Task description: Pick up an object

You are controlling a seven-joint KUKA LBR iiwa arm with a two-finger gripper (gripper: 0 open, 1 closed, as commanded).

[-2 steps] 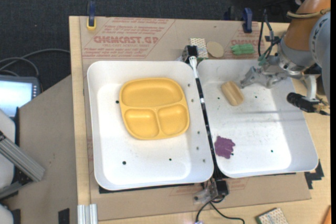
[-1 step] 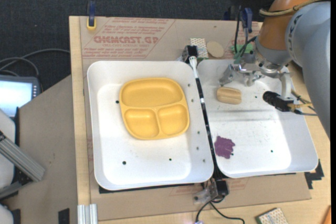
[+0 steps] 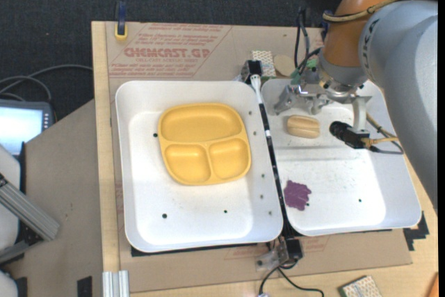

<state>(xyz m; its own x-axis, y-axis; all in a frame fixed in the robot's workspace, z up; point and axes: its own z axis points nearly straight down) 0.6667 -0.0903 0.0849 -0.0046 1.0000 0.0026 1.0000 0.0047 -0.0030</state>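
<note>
Purple crumpled soft object [image 3: 297, 194] lies nearest the camera, low in the right white shallow plastic bin [image 3: 348, 219], close to its left wall. Above it, in the upper part of the same bin, rests the tan rounded bread-like block [image 3: 303, 126], its long axis running left to right across the frame. The gripper [image 3: 309, 95] hangs just above that block in the picture, slightly toward the upper right of it; whether the fingers are spread or closed I cannot tell, and nothing is visibly held between them. The block looks like the likeliest thing to pick, since it sits just below the tool, while the purple object lies well apart toward the lower frame. At centre left, the left white bin [image 3: 139, 205] holds a yellow three-compartment plastic plate [image 3: 204, 142]. Red print on the brown board of the desk [image 3: 167, 52], upper left, reads roughly "CHEMCAST GP".
</note>
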